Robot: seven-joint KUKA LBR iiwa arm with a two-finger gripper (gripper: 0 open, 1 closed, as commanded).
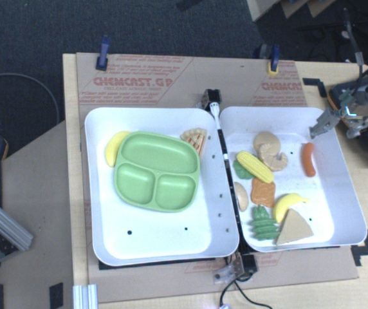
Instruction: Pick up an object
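The gripper (319,126) sits at the far right rim of the right bin (338,198), and whether it is spread or pressed together I cannot tell from this slanted view; nothing shows pinched in it. 2 bins side by side here. The nearest candidate is the red sausage (308,159), lying just below and slightly left of the gripper, on open white floor, apart from everything else. Its long axis runs almost straight up and down the view, one rounded end pointing at the gripper, the other toward the near rim. My read: a grasp wants to close across that axis, left to right.

Farther left, it gets crowded: the corn cob (255,165) lies diagonally, upper left to lower right, resting against the tan bread piece (267,148). Below those, an orange block (263,190), a banana (288,203) and a tan wedge (293,228) touching.

In the left bin (107,230), a green divided tray (157,172).
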